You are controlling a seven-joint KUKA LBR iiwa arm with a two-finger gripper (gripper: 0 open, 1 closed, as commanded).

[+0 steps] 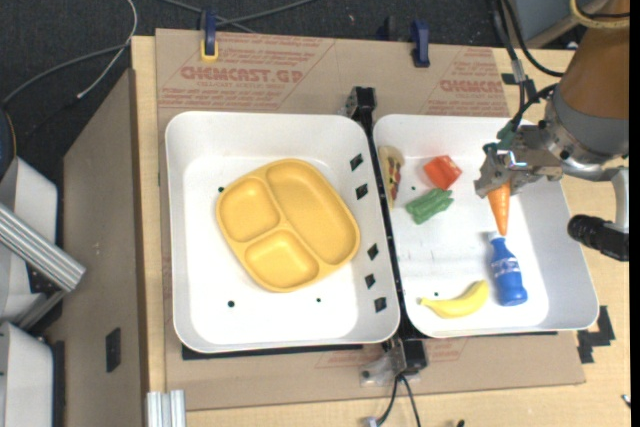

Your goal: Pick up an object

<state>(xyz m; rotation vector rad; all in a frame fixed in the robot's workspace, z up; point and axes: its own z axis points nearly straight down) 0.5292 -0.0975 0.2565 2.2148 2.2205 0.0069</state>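
Two white bins lie side by side on the surface (300, 65), which is covered with brown cardboard. The left bin (190, 215) carries a yellow divided plate (287, 223). The right bin (560, 265) carries several small things: a red piece (441, 171) near its far side, a green piece (429, 206) just in front of it, a flat printed packet (391, 173) beside the wall between the bins, an orange carrot (499, 207), a blue bottle (508, 269) and a yellow banana (457, 301) near the front edge.

From the right side the arm (600, 65) reaches in over the right bin, its orange band above the grey wrist. The wrist bends toward the left, so the tool (515, 165) hangs above the far right part of this bin. It stands directly over the thick end of the carrot, whose thin end points to the front, toward the bottle. If the tool is spread or pressed together, I cannot tell, because its body hides this. The carrot seems to lie on the bin floor, and I cannot tell if the tool touches it.
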